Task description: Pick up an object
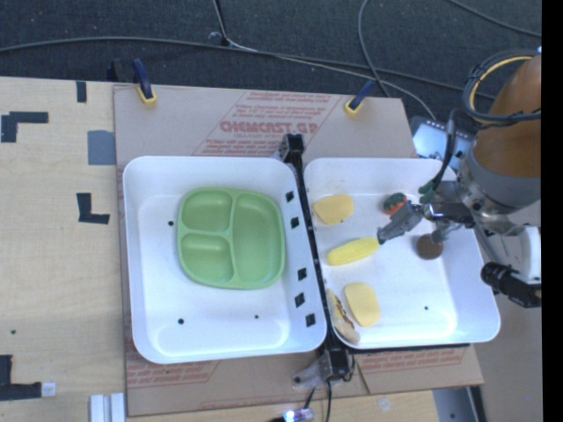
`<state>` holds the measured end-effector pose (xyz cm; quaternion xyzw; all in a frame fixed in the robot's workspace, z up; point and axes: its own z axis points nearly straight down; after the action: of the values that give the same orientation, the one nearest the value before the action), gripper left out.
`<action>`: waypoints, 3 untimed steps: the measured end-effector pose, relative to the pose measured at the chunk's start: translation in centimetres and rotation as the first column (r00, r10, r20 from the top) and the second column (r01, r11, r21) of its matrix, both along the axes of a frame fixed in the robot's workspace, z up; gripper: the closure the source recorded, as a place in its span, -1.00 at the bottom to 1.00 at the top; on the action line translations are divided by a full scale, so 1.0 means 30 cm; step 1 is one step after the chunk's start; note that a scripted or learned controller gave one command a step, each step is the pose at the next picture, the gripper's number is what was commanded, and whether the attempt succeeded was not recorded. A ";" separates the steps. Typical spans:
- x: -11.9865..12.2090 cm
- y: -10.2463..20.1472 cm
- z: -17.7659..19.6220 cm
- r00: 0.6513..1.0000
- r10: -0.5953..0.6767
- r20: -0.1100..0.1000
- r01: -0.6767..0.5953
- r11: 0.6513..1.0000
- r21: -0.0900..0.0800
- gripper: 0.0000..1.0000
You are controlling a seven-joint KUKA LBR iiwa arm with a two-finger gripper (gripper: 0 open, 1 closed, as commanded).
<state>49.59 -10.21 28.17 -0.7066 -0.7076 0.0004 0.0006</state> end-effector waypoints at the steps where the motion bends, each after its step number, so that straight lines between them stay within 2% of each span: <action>1: -0.029 -0.016 -0.189 1.000 -0.002 -0.004 0.002 1.000 0.000 -1.00; 2: -0.019 0.016 -0.383 1.000 0.000 -0.005 0.000 1.000 0.001 -1.00; 3: -0.004 0.001 -0.585 1.000 -0.001 -0.007 0.001 1.000 0.001 -1.00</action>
<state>49.46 -10.17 10.61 -0.7071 -0.7071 0.0025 0.0035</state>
